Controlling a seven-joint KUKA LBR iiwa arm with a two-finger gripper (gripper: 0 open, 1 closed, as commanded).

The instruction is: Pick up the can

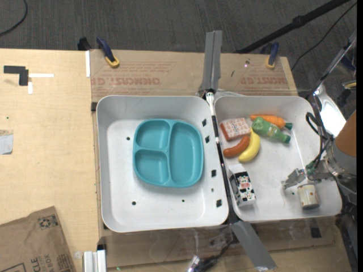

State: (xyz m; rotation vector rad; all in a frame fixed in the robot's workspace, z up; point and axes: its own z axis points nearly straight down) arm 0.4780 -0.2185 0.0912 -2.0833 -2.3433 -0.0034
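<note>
Can [308, 196] sits low in the right bin [266, 208], lower right of frame: likely light, rigid, smooth-sided, best pinched across its round wall. Gripper [295, 179] hovers just beside it, upper left; its opening I cannot tell, and nothing visible is held.

Camera view: single fixed camera, mounted above the pale wooden table [45, 152], looking down at a slant. Far side of the table lies at the frame's top, with dark grey carpet floor [142, 10] beyond. Framing is moderately distant: both shallow white plastic bins, left [108, 169] and right [283, 103], fit whole within it, side by side right of centre. Grey robot arm [343, 152] enters at the right edge.
</note>
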